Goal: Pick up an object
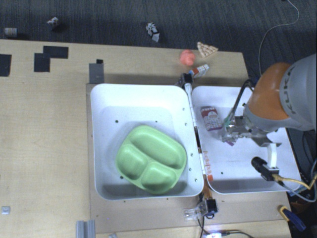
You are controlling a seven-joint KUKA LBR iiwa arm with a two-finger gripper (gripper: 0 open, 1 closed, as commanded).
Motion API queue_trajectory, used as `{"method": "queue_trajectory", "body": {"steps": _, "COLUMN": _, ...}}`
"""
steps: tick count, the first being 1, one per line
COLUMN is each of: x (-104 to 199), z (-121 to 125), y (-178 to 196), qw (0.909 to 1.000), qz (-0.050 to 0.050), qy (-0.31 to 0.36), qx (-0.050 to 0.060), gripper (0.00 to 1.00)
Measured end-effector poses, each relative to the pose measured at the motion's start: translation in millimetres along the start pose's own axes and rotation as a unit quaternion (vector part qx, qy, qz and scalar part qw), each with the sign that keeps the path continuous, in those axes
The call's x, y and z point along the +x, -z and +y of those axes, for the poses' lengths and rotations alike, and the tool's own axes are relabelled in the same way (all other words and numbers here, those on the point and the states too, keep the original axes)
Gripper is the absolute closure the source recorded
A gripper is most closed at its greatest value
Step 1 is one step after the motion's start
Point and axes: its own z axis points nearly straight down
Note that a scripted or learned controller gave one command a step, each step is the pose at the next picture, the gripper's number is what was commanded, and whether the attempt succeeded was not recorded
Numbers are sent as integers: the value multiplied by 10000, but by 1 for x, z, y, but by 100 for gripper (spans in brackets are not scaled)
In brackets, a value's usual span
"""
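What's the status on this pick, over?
Gripper low in right bin, fingers unclear. Red-and-white packet lies beside it. Green tray in left bin.

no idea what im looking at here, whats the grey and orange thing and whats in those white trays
The grey and orange thing is a robot arm. It reaches in from the right of the picture, and a program steers it to pick something up. The single camera is fixed above a wooden bench and looks down at a slant.

On the bench sit two shallow white bins side by side. The left bin holds a green plate with three compartments. The right bin holds a small red and white packet near its upper left corner.

The arm's tool is low over the right bin, just right of the packet. I cannot tell from this view whether it grips anything.

Beyond the bins, at the bench's far edge, lie a pink ball and a small wedge-shaped item.
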Motion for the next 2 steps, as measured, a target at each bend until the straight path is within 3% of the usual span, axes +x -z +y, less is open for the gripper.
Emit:
{"method": "queue_trajectory", "body": {"steps": 1, "x": 18, "z": 97, "y": 82, "qw": 9999, "qz": 51, "qy": 20, "qx": 94, "gripper": 100}}
{"method": "queue_trajectory", "body": {"steps": 2, "x": 17, "z": 96, "y": 80, "qw": 9999, "qz": 49, "qy": 16, "qx": 120, "gripper": 0}}
